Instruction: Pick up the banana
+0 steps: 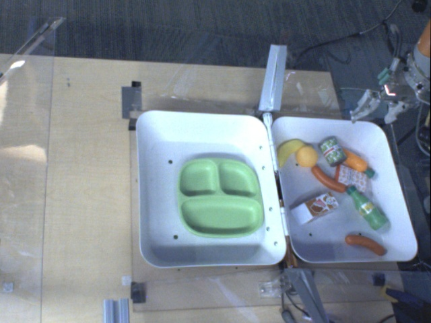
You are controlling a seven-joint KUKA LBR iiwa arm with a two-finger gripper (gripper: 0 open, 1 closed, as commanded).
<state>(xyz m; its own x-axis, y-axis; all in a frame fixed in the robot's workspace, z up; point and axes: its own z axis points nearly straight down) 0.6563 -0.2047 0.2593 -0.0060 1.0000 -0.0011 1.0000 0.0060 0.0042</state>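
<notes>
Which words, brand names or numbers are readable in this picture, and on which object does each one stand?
None can be read.
Green can: label blurred.
Red and white packet: print too small.
Brown and white box: markings blurred.
Green bottle: label too small.
Green tray: no text visible.

Arm (423,46) cut off by the right edge, yellow fruit (289,151) partly covered by a small orange (306,156), its kind not discernible, labels on the green can (331,151) and packets too small to be read
</notes>
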